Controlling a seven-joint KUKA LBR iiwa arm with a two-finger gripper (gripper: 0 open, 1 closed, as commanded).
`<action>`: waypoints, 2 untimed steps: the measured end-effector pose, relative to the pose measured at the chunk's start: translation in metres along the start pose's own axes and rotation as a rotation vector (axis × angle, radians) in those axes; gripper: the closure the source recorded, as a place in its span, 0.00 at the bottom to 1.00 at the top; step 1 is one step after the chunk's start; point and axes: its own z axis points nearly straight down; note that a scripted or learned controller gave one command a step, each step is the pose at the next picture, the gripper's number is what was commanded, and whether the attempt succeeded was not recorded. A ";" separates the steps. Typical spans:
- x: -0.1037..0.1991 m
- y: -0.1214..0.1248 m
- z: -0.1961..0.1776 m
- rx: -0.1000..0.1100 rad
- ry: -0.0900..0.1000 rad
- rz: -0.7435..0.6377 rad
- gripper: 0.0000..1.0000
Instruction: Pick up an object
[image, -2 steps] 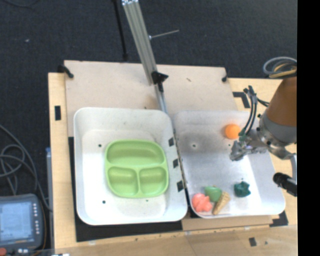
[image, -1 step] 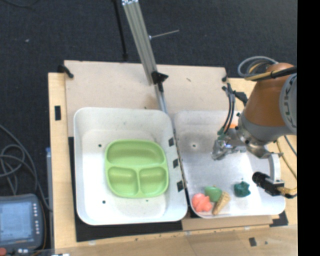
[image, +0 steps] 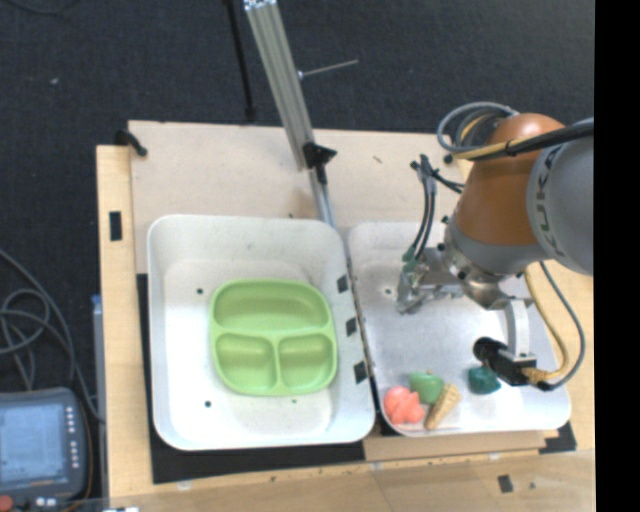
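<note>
Tool (image: 415, 290) over right bin (image: 385, 250) — green tray (image: 272, 335) in left bin (image: 180, 250).

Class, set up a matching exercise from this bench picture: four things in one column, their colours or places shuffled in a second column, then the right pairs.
Things:
1. divided tray
2. pink toy
3. cone-shaped toy
4. gripper

Descriptions:
A. tan, near the right bin's front edge
B. green, in the left bin
C. over the right bin's back half
D. pink, front-left corner of the right bin

Pairs: 1-B, 2-D, 3-A, 4-C
</note>
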 end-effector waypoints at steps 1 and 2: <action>0.049 0.008 -0.014 0.001 0.000 0.000 1.00; 0.101 0.014 -0.024 0.003 0.001 0.000 1.00</action>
